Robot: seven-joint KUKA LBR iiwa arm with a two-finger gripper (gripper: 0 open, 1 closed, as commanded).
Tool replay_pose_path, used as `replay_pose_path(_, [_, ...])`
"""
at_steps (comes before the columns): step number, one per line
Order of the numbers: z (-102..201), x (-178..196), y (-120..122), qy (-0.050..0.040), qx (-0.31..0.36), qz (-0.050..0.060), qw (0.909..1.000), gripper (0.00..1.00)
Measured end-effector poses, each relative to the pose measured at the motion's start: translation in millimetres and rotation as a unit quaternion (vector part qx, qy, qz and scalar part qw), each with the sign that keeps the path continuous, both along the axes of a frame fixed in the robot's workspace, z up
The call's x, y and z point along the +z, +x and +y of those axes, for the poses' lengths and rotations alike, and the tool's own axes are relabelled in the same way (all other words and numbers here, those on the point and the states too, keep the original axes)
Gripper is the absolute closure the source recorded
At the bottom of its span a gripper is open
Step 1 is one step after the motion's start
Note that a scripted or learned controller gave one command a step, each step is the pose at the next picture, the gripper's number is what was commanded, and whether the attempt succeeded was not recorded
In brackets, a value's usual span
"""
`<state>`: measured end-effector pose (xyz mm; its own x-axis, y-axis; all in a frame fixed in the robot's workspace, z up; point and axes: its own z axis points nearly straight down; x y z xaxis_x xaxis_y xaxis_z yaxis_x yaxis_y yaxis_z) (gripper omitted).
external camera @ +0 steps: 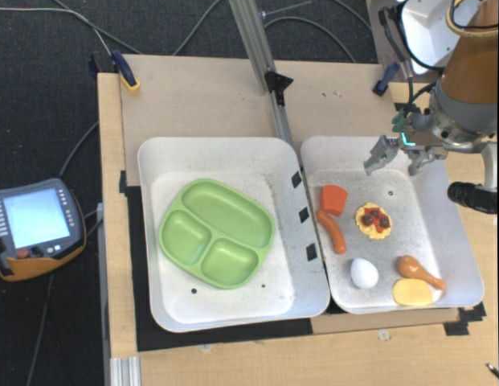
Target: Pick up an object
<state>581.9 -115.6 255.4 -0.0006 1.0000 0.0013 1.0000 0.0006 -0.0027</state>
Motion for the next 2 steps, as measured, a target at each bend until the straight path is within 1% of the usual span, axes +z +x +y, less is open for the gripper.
replay_pose_path(1, [0.0, 0.6, 0.3, -0.0001, 0.0, -0.001, 1.0, 0.0])
replay_pose_path(2, [-7.3, -44.5, -1.0, 0.0002, -0.001, 0.001, 1.0, 0.0])
